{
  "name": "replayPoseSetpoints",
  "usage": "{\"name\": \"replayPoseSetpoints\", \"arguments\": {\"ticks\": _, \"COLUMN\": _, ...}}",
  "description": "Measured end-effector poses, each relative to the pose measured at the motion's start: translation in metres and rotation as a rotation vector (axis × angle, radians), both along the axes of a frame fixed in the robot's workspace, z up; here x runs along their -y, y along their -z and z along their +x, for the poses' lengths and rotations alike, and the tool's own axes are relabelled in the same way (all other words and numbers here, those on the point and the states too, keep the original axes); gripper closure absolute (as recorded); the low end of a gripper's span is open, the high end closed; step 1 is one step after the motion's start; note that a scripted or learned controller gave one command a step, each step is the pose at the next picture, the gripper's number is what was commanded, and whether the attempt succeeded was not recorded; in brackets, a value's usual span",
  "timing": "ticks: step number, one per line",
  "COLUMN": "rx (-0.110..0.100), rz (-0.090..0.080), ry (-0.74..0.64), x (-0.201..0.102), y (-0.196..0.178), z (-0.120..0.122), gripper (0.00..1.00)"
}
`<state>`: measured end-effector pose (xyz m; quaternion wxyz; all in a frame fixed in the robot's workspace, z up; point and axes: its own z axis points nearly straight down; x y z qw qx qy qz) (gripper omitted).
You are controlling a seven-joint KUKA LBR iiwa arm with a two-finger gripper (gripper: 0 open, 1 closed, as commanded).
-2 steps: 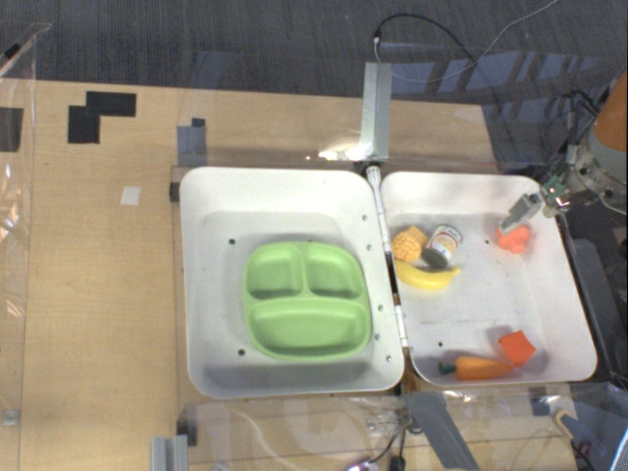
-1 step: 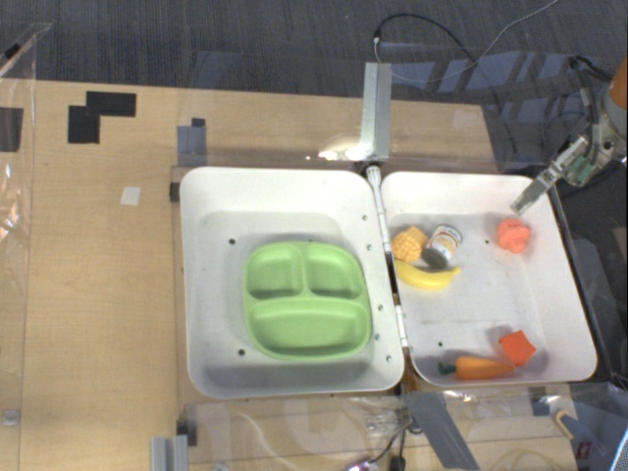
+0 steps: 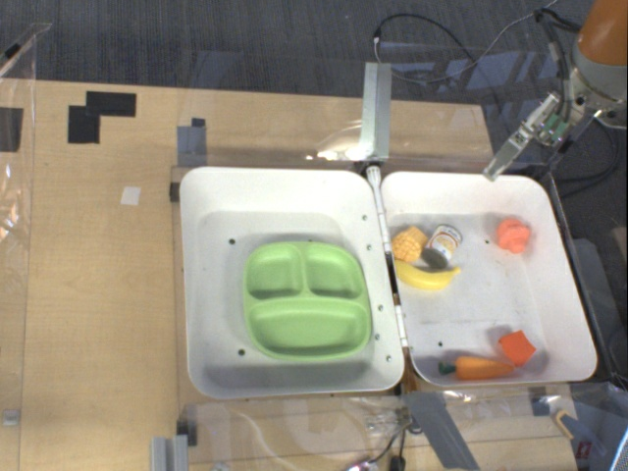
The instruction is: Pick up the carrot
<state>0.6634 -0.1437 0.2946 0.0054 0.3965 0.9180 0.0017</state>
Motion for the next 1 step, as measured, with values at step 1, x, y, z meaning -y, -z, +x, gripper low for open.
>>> {"name": "replayPoseSetpoints", "arguments": {"ticks": 1, "rx": 0.001, "rz": -0.002, "ry": 0.043, "x": 0.0618, "y": -0.106, "z": 0.0005, "gripper": 0.0}}
